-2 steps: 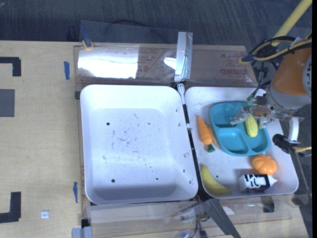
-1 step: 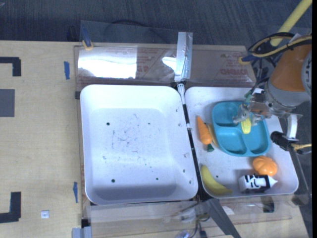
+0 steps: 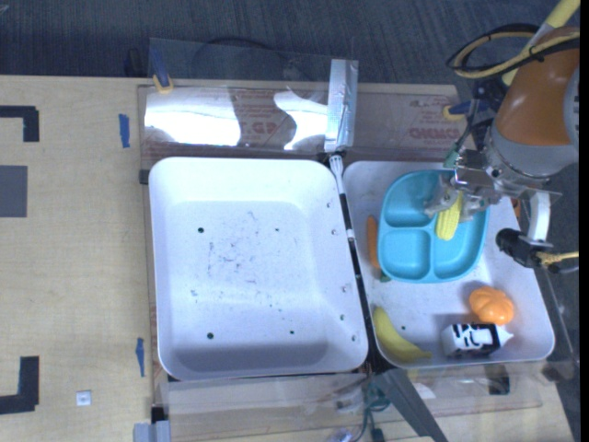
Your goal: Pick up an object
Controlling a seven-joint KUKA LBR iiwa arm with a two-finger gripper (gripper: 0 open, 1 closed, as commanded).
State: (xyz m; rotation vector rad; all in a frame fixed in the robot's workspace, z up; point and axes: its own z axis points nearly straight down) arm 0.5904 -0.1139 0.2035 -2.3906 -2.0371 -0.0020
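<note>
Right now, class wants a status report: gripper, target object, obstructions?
Gripper over blue divided plate, right bin. Yellow corn cob at fingertips; grasp unconfirmed. Banana, orange toy lie apart.
</note>
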